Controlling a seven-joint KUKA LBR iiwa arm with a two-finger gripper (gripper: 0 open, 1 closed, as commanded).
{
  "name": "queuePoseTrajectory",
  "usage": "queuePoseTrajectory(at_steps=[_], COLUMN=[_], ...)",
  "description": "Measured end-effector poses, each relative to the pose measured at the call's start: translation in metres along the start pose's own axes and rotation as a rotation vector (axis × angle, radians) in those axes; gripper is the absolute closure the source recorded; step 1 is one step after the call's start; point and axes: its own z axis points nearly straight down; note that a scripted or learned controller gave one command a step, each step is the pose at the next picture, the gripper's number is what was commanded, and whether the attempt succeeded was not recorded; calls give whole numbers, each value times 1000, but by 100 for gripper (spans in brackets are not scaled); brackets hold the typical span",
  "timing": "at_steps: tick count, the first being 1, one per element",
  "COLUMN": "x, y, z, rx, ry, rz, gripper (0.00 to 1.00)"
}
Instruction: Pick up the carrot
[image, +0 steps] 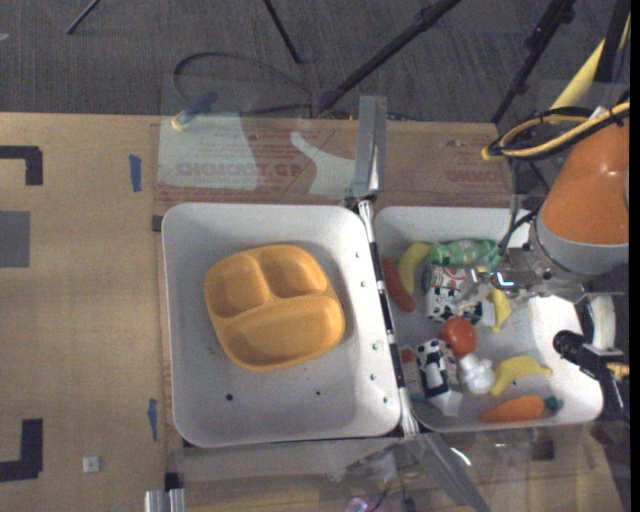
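Observation:
The carrot (515, 408), orange with a green stub at its right end, lies flat near the front edge of the right bin (575, 330). My gripper (503, 283) hangs over the middle of that bin, well behind the carrot and apart from it. It is close above a small yellow piece (498, 308) and next to a black-and-white carton (450, 292). A yellow banana (521, 371) lies between the gripper and the carrot.
The right bin also holds a red tomato (460, 335), a cow-patterned toy (433, 366), a white piece (476, 376), a green bag (465, 250), another banana (413, 266) and a red chili (398, 286). A yellow divided plate (273, 305) sits in the left bin (190, 390).

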Motion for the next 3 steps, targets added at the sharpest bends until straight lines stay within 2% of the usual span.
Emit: queuePoseTrajectory(at_steps=[1,2,3], x=[0,-21,-79], y=[0,35,111], z=[0,67,80], rx=[0,-10,13], ry=[0,1,18], rz=[0,258,488], gripper=[0,0,0])
